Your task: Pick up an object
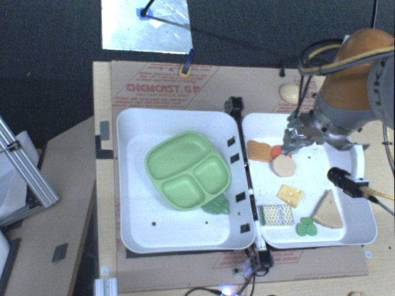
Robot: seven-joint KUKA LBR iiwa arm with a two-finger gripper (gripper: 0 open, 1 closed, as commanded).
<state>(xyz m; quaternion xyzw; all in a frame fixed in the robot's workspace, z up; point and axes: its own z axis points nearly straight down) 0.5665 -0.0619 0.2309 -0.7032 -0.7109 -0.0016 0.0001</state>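
Camera view: claw [290, 142] above a small red piece [276, 151], partly hidden.

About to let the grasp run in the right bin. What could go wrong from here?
1. The gripper sits over a tight cluster: orange piece, small red piece and round tan disc. It may catch two or nudge them apart.
2. The disc looks flat and may slip.

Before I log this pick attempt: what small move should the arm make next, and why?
Probably a short straight descent. The gripper hangs in the right bin over the cluster of orange piece, small red piece and tan round disc; nothing visibly sits in it, so it likely needs to go lower.
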